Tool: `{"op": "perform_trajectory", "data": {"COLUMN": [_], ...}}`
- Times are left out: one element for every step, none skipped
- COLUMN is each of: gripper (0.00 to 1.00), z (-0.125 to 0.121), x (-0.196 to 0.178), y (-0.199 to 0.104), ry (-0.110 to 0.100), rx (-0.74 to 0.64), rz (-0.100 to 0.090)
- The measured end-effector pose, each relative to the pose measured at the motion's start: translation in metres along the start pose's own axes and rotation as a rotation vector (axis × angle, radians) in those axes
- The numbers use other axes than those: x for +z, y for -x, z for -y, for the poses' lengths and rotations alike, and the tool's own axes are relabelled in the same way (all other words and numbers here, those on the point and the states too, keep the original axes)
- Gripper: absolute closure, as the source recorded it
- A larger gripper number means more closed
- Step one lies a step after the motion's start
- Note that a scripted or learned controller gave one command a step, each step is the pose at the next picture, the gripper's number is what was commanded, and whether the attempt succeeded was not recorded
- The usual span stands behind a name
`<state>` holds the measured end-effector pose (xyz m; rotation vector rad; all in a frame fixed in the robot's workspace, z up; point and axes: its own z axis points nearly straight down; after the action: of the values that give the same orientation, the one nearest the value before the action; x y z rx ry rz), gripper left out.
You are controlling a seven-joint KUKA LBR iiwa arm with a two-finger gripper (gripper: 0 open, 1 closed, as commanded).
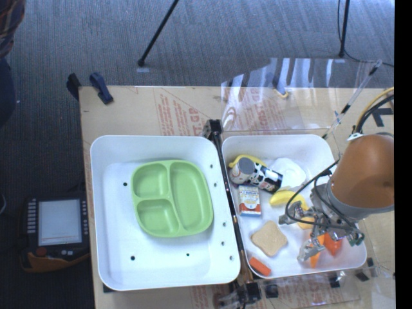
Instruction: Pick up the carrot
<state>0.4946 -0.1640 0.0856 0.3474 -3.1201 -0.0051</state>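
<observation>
The carrot (260, 266) is a small orange-red stick lying at the front edge of the right bin (322, 143), just below a slice of toast (269, 239). My gripper (313, 246) hangs low over the bin's front right corner, about a hand's width to the right of the carrot. The grey wrist and the orange band (364, 171) cover much of that corner. Another orange item (333, 244) lies right beside the gripper, partly hidden by it, and I cannot make out whether it touches the gripper.
The right bin also holds a small printed box (249, 200), a banana (282, 197), a black-and-white bottle (256, 171) and a white object (291, 170). A green divided plate (172, 197) sits in the left bin (106, 237). Cables trail around the wrist.
</observation>
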Motion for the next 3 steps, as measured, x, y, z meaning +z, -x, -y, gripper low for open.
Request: {"op": "perform_trajectory", "data": {"gripper": [1.0, 1.0, 1.0], "z": [-0.001, -0.058, -0.006], "x": [-0.01, -0.059, 0.0], "y": [0.002, 0.017, -0.019], "ry": [0.0, -0.001, 0.0], "rx": [-0.003, 0.246, -0.056], "rz": [0.003, 0.005, -0.001]}}
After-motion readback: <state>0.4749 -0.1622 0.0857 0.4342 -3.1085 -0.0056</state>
